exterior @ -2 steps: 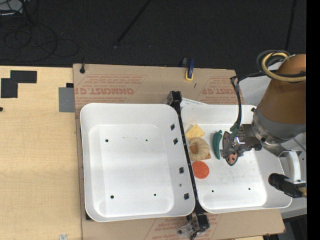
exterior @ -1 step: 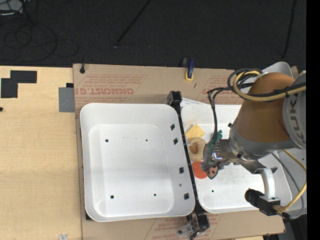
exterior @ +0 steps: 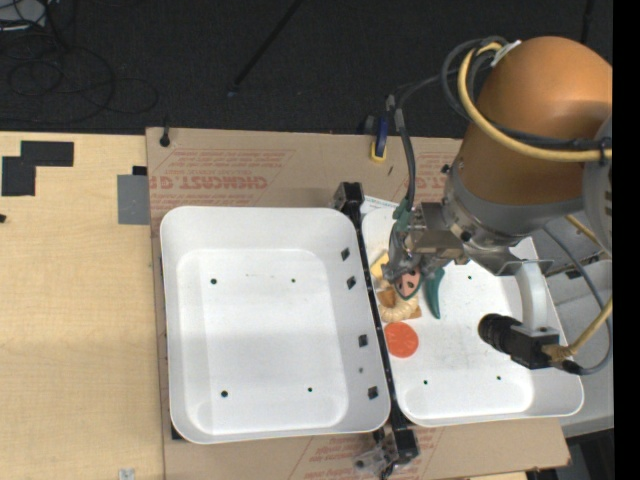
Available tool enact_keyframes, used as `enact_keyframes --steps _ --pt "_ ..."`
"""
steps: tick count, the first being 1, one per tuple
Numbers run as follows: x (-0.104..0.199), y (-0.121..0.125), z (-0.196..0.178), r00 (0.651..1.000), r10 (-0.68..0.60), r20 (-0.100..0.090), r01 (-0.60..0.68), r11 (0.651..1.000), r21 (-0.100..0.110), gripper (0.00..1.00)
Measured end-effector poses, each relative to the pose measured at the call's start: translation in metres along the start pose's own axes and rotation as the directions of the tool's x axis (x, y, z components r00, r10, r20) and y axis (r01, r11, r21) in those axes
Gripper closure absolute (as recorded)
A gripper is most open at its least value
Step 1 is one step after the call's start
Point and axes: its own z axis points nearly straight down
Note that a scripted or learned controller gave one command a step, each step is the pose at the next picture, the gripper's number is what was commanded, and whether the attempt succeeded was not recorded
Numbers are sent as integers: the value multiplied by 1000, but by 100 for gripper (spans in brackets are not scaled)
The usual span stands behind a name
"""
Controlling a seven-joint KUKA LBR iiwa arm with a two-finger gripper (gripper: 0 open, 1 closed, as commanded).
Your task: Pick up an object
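Orange disc (exterior: pixel 402 341) lies flat beside pale, teal-edged clutter (exterior: pixel 400 293) under hand (exterior: pixel 403 268).

The grey arm (exterior: pixel 520 198), its orange band bulging large near the camera, reaches in from the right and angles downward, the end effector (exterior: pixel 403 268) lowered at the arm's left end, its wrist trailing looped cables.

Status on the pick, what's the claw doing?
Claw down over the object pile in the right bin, near the divider. Orange disc lying loose beside it. Grasp unconfirmed. Left bin untouched.
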Motion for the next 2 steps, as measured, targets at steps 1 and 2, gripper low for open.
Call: enact_keyframes --steps 1,2 --pt "-4 -2 -3 1000 5 5 -5 1000 17 100" --pt "-4 -2 -12 1000 0 6 0 1000 21 100"
